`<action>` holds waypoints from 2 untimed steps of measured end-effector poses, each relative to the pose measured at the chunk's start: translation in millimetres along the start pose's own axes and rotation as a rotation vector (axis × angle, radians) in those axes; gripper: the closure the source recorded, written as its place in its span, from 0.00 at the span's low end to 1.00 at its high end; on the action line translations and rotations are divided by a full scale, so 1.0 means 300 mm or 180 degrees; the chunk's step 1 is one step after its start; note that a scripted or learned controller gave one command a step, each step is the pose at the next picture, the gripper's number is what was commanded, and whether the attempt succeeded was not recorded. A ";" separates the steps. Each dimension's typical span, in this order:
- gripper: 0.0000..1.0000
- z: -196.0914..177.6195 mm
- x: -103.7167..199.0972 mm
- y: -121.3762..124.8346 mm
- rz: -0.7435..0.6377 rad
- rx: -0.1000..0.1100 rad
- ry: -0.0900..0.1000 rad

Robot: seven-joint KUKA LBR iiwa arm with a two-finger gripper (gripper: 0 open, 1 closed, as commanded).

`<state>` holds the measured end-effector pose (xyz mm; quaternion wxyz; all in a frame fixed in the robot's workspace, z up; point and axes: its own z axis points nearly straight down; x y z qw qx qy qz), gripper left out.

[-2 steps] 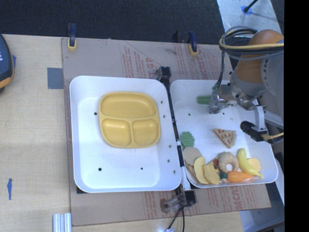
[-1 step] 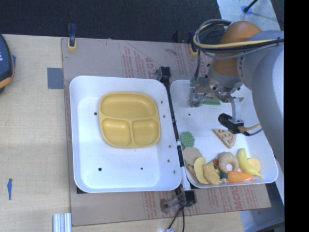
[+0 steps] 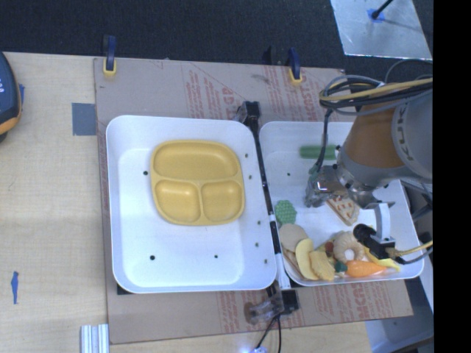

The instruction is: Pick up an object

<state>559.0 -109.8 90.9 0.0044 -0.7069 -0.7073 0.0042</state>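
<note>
Gripper (image 3: 318, 192): one, low over the middle of the right-hand bin (image 3: 288, 169); from where I stand it cannot be told whether the jaws are wide or narrow. Tan cracker-like piece (image 3: 344, 209): one, patterned, lying flat just beside the gripper on the arm's side. Round green piece (image 3: 285, 212): one, near the gripper on the other side, close to the wall shared with the neighbouring bin. Small green piece (image 3: 312, 151): one, toward the far wall of the same bin, apart from the gripper. Heap along the near wall of that bin, pieces crowded and touching: tan disc (image 3: 292, 235), yellow slice (image 3: 305, 259), yellow chunk (image 3: 322, 263), cream round piece (image 3: 343, 245), orange carrot-like piece (image 3: 363, 269). Arm (image 3: 375, 144): grey with an orange band, reaching in over the right-hand bin from the right. Left-hand bin (image 3: 184, 256): holds one yellow divided plate (image 3: 197, 181), three compartments, upright, lying in the far half. Cardboard sheet (image 3: 184, 87): under both bins, with two blue clamps (image 3: 110, 54) at its far edge. Wooden bench (image 3: 44, 219): carries the sheet, a grey tape patch (image 3: 85, 118) and a dark device (image 3: 6, 94) at the left border.
</note>
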 end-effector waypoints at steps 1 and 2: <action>1.00 -0.318 -0.032 0.294 -0.0017 -0.0080 -0.0014; 1.00 -0.154 -0.086 0.121 -0.0003 -0.0005 -0.0001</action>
